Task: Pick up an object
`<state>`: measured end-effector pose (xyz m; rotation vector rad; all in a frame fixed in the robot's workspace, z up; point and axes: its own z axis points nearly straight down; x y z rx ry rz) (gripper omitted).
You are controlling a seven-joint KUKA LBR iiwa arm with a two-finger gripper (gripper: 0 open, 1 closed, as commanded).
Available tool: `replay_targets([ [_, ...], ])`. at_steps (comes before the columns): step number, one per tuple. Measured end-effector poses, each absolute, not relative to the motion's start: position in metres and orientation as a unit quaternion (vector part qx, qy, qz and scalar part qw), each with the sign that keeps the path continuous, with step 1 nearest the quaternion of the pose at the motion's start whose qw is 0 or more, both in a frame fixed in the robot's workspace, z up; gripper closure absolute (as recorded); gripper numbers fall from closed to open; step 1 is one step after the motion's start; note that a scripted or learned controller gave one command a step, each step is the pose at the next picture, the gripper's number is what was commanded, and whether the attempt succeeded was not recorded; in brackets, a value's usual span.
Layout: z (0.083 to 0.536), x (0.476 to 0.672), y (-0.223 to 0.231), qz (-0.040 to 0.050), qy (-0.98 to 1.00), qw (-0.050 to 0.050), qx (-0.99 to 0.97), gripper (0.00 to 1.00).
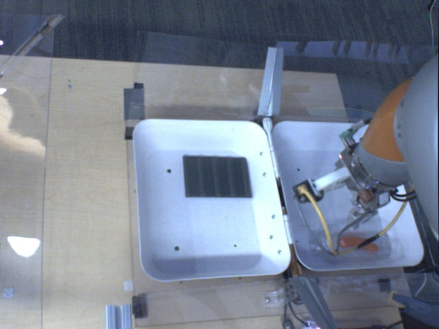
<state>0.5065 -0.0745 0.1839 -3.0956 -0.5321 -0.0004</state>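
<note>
Over the right bin (295,142), the gripper (362,201) was seen low above the bin floor, hung from the grey arm (418,115) with its orange band (384,132) reaching in from the right. Grip state could not be told; the tip was too small and cluttered by cables. Nothing was clearly seen held. A white bar-like part (329,181) was seen sticking out leftward from the wrist, ending at a small dark and yellow piece (302,192). A yellow cable (322,221) was seen looping from there down across the bin floor. An orange-red object (357,242) was seen lying flat on the floor of the right bin near its front edge, just below the gripper, apart from it as far as could be judged. The left bin (158,204) was seen alongside, touching the right one, with a dark ribbed rectangular pad (216,177) lying flat near its middle. Both bins were set on a pale wooden bench (75,204).
</note>
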Motion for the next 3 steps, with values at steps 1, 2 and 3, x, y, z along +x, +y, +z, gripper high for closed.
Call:
replay_targets([
  [1, 0.212, 0.493, -0.153, -0.0016, -0.219, -0.001, -0.976, 0.0],
  [2, 0.116, 0.49, -0.171, -0.0015, -0.252, 0.0, -0.968, 0.0],
  [3, 0.217, 0.489, -0.191, -0.0026, -0.225, -0.001, -0.974, 0.0],
])
